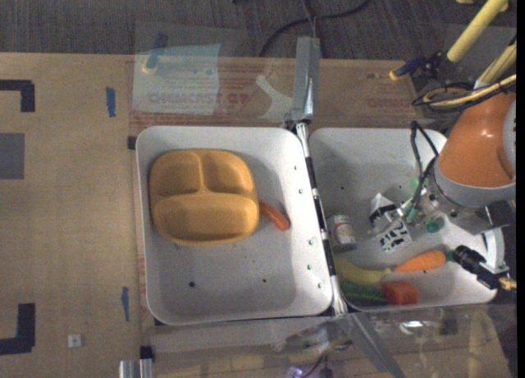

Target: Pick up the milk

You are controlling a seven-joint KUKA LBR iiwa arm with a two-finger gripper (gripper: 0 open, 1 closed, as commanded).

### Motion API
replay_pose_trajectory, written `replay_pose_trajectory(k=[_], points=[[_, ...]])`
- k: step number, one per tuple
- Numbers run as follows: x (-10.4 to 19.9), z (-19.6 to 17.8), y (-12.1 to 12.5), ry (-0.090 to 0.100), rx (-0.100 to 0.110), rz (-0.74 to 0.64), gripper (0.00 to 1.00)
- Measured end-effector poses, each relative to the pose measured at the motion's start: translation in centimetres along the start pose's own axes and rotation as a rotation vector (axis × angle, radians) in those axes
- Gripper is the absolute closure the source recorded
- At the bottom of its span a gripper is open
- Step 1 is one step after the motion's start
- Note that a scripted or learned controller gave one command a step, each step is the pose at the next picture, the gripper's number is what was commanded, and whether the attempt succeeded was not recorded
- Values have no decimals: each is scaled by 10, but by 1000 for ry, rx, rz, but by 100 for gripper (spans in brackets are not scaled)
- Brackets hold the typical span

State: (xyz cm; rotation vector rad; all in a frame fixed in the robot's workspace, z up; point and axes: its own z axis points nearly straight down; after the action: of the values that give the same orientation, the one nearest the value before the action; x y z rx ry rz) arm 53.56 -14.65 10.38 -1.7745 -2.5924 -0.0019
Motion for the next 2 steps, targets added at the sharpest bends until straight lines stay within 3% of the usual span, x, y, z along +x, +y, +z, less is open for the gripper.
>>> replay_pose_trajectory(k=[1,2], points=[[-2,-10,0,-2,-3,5,100],[-4,8,6,-8,-15,51,100]])
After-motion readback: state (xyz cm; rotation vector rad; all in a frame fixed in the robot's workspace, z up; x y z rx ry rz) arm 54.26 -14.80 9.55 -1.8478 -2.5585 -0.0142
